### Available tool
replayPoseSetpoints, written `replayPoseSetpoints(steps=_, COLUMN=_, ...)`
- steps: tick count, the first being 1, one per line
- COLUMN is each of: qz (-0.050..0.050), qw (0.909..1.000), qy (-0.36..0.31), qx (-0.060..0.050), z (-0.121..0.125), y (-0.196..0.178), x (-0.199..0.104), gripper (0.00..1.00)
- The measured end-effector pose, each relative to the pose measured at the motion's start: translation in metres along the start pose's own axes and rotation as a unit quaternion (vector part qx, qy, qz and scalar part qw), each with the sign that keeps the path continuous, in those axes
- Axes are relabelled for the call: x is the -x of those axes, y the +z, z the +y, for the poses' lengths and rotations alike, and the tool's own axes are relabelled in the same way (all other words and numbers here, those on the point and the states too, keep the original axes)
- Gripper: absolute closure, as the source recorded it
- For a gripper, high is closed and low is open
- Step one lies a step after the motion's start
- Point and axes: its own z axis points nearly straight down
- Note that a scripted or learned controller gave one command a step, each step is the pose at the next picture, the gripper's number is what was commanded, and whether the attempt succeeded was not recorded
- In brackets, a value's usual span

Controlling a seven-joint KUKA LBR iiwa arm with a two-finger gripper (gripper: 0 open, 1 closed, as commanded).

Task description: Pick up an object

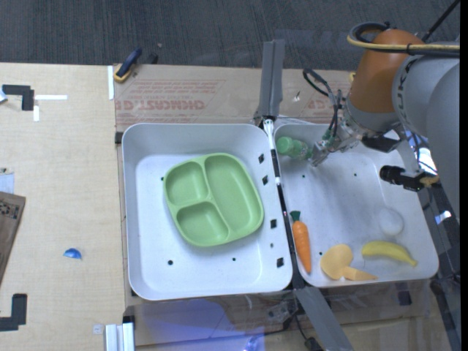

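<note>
White plastic makes up both shallow bins: the left bin (139, 196) holds a green divided plate (213, 198), while the right bin (409, 196) has a carrot (301, 244), an orange slice-shaped piece (341, 262) and a banana (389, 251) along its near edge and a small green object (290, 147) in its far left corner. The gripper (322, 151) hangs low just beside that green object, seemingly angled to reach it, but whether its claw is spread or holds anything cannot be told. The cardboard (175, 97) beyond the bins carries red lettering, reversed and not legible here.
</note>
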Motion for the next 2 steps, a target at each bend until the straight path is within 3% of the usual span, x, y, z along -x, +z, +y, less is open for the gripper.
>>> replayPoseSetpoints(steps=1, qz=0.003, qw=0.998, qy=0.063, qx=0.002, z=0.019, y=-0.106, x=-0.04, gripper=1.0)
replayPoseSetpoints(steps=2, qz=0.003, qw=0.9985, qy=-0.055, qx=0.002, z=-0.051, y=-0.117, x=-0.045, gripper=1.0)
